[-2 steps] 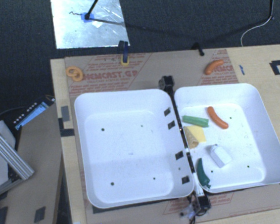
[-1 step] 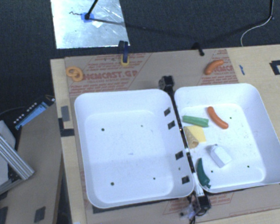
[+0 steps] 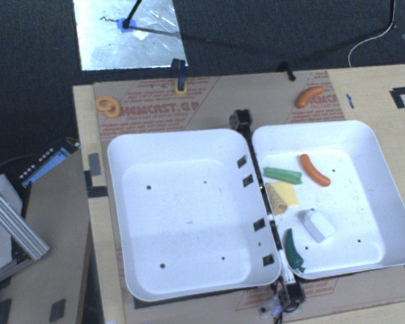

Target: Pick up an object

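The right bin holds several small objects. A green block lies near its left wall, with a yellow piece just below it. An orange sausage-shaped toy sits to the right of the green block. A white block rests lower down, and a dark green curved piece lies at the bin's lower left corner.
The left bin sits beside the right one, joined by black clips. On the bench behind the bins lie an orange sausage, an orange ring and a yellow-blue clamp. A metal frame stands at far left.
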### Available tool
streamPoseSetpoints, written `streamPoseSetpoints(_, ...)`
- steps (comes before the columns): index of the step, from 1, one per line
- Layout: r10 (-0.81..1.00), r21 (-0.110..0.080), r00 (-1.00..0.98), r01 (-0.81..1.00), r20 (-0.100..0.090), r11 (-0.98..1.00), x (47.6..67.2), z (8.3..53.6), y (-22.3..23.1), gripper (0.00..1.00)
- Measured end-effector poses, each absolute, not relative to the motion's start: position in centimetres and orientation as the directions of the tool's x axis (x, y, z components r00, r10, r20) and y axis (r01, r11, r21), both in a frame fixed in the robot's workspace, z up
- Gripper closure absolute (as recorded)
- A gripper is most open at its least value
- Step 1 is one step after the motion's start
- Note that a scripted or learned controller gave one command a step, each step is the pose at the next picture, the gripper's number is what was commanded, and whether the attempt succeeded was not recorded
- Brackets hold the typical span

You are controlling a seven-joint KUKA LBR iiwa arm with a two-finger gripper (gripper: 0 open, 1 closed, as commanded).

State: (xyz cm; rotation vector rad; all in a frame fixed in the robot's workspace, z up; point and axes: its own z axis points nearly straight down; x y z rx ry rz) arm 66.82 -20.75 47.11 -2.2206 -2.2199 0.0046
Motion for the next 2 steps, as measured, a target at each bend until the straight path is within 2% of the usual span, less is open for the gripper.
streamPoseSetpoints(1, 1.0, 0.008, -0.006, 1.0, -0.002, 0.006, 66.9, 52.1, -18.3, 1.0)
streamPoseSetpoints(2, 1.0, -0.004, 0.0, 1.0, -0.001, 0.0, 66.8, 44.8, -20.8, 1.0)
